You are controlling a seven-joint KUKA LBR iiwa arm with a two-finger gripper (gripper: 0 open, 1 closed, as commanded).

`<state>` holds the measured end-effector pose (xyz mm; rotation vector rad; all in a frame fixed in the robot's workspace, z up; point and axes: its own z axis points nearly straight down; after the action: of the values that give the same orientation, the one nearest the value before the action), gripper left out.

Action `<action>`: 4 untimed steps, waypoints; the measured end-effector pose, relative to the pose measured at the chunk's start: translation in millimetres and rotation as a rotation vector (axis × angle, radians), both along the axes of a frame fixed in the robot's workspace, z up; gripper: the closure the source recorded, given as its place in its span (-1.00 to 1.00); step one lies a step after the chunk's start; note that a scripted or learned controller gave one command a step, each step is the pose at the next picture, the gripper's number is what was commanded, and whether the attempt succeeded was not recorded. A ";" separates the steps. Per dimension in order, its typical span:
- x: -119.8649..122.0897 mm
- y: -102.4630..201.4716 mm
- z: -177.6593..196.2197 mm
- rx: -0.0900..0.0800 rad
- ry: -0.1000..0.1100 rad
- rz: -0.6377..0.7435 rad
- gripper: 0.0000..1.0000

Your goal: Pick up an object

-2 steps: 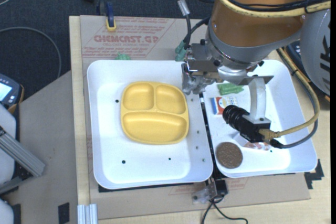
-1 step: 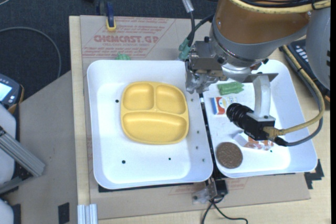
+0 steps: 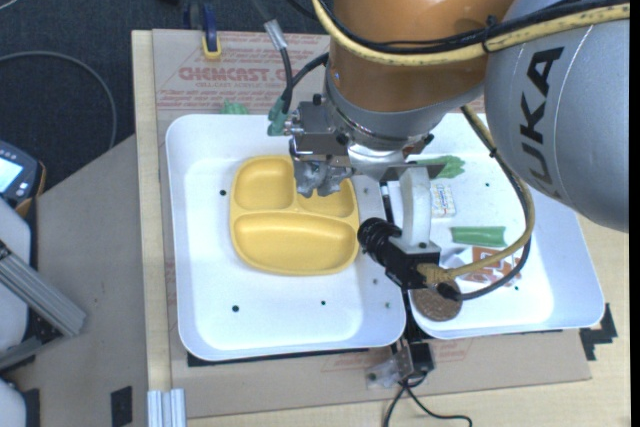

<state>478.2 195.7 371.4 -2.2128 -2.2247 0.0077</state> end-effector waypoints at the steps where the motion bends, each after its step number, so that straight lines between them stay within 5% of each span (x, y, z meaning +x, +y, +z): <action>1: 0.3 -29.1 -49.9 -0.002 0.002 -0.009 1.00; 2: 2.1 -63.8 51.8 0.004 -0.019 -0.009 1.00; 3: 0.1 -33.7 -13.3 -0.001 0.002 -0.003 1.00; 4: 1.8 -85.5 31.2 0.001 -0.013 -0.011 1.00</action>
<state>480.0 110.2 402.6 -2.2307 -2.2186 -0.0082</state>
